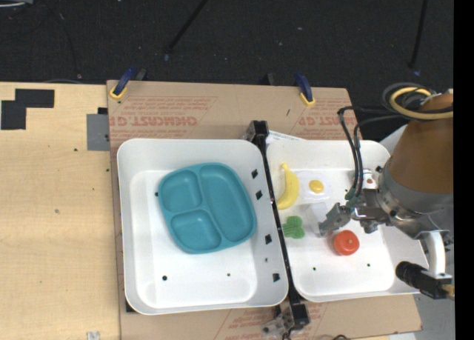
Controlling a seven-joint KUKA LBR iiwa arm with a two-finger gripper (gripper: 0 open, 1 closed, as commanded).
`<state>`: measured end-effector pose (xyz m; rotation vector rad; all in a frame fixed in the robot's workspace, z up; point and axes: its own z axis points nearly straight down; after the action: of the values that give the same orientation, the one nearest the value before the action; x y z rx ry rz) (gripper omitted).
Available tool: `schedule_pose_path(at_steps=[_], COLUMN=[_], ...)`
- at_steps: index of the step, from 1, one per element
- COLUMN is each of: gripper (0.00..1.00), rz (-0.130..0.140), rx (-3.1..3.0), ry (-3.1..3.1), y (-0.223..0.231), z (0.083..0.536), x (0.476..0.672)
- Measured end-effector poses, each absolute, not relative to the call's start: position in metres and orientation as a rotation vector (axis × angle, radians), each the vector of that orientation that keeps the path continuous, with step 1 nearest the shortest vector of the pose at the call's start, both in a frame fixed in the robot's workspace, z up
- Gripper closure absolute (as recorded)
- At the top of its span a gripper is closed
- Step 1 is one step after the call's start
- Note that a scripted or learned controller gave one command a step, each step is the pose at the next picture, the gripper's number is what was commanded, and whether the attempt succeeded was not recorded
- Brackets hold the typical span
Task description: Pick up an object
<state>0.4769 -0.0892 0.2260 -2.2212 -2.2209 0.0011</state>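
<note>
The claw [335,220] hangs above the right bin [370,275], its spread impossible to tell; a clean pick means centring squarely over the tomato [346,243] beside it.

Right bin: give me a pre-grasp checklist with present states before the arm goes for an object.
1. Targets present in the right bin: ok; banana, green piece, red round object, small yellow piece.
2. Gripper over the right bin: ok.
3. Nearest target: ok; red round object lies just beside the gripper.
4. Object already held: cannot tell.
5. Jaws open: cannot tell.
6. Teal divided plate out of the way: ok; it sits in the left bin.
</note>
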Motion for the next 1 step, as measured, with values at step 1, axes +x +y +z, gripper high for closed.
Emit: schedule_pose_path(at_steps=[1], gripper=[1.0], rz=[0.001], rx=[-2.222], ry=[-2.22], y=[-0.0896], z=[0.2359], x=[0.477])
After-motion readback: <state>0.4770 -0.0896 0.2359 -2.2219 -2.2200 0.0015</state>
